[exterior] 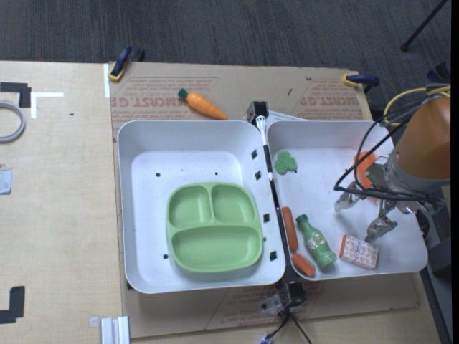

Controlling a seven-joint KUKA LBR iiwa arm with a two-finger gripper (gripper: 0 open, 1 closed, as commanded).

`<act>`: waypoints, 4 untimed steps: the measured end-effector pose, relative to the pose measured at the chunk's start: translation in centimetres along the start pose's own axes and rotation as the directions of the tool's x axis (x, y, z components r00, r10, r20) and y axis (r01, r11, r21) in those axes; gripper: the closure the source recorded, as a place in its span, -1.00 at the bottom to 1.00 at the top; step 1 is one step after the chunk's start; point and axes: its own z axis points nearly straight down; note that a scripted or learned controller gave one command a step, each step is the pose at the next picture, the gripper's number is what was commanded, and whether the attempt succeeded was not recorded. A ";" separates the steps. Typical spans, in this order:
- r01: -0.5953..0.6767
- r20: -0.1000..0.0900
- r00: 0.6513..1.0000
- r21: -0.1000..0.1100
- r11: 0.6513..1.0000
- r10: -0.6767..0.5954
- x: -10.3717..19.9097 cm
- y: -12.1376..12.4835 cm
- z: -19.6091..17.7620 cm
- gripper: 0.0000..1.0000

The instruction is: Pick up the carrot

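Observation:
The carrot (203, 104), orange with a green top, lies on the brown cardboard behind the left bin, outside both bins. My gripper (364, 215) hangs over the right side of the right bin (326, 143), far to the right of the carrot and nearer the front. Its two fingers (380, 228) are spread open and nothing sits between them.
A green divided plate (215, 226) sits in the left bin (136, 192). The right bin holds a green leafy piece (285, 163), a sausage (289, 228), a green bottle (317, 242), a small red-orange piece (303, 265) and a pink packet (358, 251) just below the fingers.

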 end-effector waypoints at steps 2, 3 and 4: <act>0.134 -0.005 0.991 -0.009 0.991 -0.134 -3.6 -2.3 -3.4 -1.00; 0.129 -0.001 0.992 -0.007 0.992 -0.129 -3.8 -2.3 -4.4 1.00; -0.291 -0.010 0.957 -0.005 0.957 0.291 -3.0 9.1 0.2 1.00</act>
